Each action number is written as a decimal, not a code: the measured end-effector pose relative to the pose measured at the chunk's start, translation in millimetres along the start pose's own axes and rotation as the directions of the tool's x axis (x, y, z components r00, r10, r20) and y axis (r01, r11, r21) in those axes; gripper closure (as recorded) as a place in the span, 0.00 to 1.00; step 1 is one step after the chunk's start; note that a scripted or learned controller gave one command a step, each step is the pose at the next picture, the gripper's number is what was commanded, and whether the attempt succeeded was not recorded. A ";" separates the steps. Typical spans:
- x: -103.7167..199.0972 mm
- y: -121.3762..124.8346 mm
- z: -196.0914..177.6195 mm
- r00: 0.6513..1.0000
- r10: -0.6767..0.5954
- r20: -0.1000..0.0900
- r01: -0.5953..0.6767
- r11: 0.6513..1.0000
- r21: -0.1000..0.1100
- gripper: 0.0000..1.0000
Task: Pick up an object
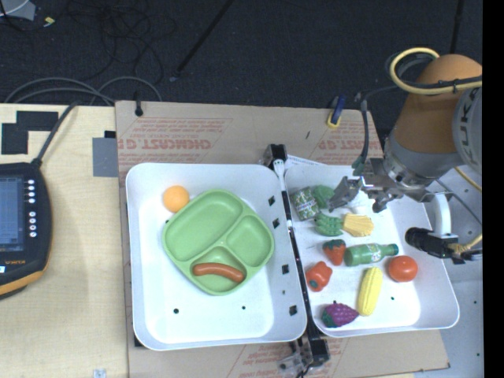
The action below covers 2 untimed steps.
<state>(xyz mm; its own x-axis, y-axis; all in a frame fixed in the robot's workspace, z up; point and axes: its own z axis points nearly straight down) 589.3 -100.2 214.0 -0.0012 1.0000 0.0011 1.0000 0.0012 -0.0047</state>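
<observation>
My gripper (363, 196) hangs over the back of the right bin (429, 309), fingers spread and nothing between them. Just in front of it lie a yellow wedge (358, 225) and a green leafy vegetable (329, 225). To its left sit a green-and-clear packet (305, 203) and another green piece (323, 194). Further forward lie a green bottle (370, 253), a red tomato (402, 268), a yellow corn cob (369, 290), two red pieces (318, 276) (335, 250) and purple grapes (340, 314).
The left bin (150, 290) holds a green divided plate (216, 231) with a sausage (219, 271) in its front compartment, and an orange ball (176, 198) at the back left. A black part (429, 242) juts over the right bin's right side. A teach pendant (20, 219) lies far left.
</observation>
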 end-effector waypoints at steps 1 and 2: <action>-0.7 0.0 -9.4 1.000 0.000 -0.001 0.000 1.000 0.002 1.00; 33.1 -76.4 -117.7 1.000 -0.001 0.000 0.001 1.000 -0.009 1.00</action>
<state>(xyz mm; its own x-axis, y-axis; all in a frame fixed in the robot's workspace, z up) 513.4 -67.3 332.1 -0.0027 1.0000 0.0013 1.0000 0.0027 0.0047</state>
